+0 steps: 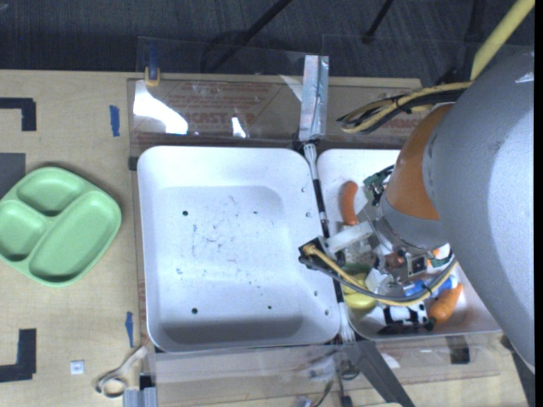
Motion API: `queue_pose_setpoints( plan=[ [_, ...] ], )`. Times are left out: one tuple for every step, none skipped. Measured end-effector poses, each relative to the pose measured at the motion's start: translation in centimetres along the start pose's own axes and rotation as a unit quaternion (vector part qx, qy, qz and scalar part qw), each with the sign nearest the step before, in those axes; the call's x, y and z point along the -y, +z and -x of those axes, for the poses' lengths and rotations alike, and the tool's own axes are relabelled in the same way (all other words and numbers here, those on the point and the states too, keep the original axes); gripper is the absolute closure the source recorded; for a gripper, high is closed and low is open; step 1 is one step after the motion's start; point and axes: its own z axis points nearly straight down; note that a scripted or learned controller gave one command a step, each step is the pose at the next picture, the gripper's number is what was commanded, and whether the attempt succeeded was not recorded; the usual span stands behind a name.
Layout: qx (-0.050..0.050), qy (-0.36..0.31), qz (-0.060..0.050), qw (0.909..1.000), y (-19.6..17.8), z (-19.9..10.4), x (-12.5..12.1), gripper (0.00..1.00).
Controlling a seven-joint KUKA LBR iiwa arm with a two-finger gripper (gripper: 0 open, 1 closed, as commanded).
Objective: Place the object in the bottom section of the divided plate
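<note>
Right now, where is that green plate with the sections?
The green plate sits on the wooden bench at the far left of the camera view, outside both bins, just left of the left white bin.

The wooden worktop point(76, 108) carries two white bins side by side, the left bin point(225, 244) and the right bin point(373, 164), touching. A green divided plate point(58, 225) lies well left of them.
</note>
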Motion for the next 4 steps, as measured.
queue_pose_setpoints(
  plan=[
    [0.000,0.000,0.000,1.0000,0.00,0.00,0.00,0.00],
    [0.000,0.000,0.000,1.0000,0.00,0.00,0.00,0.00],
    [0.000,0.000,0.000,1.0000,0.00,0.00,0.00,0.00],
    [0.000,0.000,0.000,1.0000,0.00,0.00,0.00,0.00]
  ],
)
